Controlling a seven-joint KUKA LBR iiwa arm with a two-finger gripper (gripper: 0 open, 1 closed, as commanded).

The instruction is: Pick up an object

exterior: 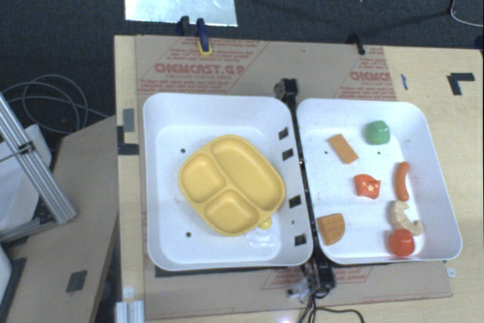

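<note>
Lying in two white bins, toy foods and a plate sit on the bench.
Left bin (162, 163) holds a yellow divided plate (231, 193); right bin (435, 163) holds a tan wedge (330, 228), orange block (342, 148), red piece (367, 185), green ball (376, 132), red tomato (401, 243) touching a cream piece (404, 215), and an orange sausage (402, 181). Whether the gripper is released or clenched cannot be told.

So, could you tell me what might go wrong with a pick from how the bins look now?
The red tomato, the pale cashew-like piece and the sausage lie bunched near the right bin's outer wall, so closing fingers may nudge a neighbour or strike the wall. The yellow divided plate in the left bin is wide and flat, probably hard to pinch. The green ball could roll away.
</note>
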